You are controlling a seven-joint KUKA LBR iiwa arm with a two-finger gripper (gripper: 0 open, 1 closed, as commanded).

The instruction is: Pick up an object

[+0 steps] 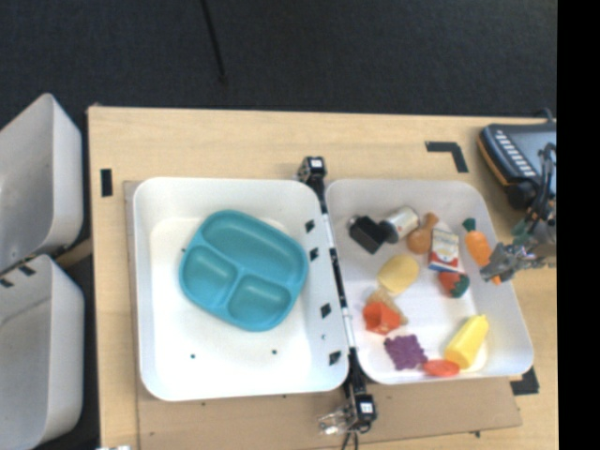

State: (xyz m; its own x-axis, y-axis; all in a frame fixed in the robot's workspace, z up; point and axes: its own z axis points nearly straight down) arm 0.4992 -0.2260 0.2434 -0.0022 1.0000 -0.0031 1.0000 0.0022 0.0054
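The right bin (pixel 502 345) holds several small things: a black piece (pixel 368 233), a pale can (pixel 401 220), a brown figure (pixel 422 235), a white and red packet (pixel 444 249), an orange carrot (pixel 478 245), a yellow lump (pixel 397 273), a red and green piece (pixel 455 284), an orange-red toy (pixel 382 315), a purple piece (pixel 405 350) and a yellow bottle (pixel 468 339). My gripper (pixel 504 263) reaches in low over the bin's right rim, just right of the carrot. Nothing shows between its tips.
A blue divided plate (pixel 244 268) lies in the left bin (pixel 159 364). A black and orange handset (pixel 514 153) rests on the bench behind the right bin. White seats (pixel 33 186) stand off the bench's left side.
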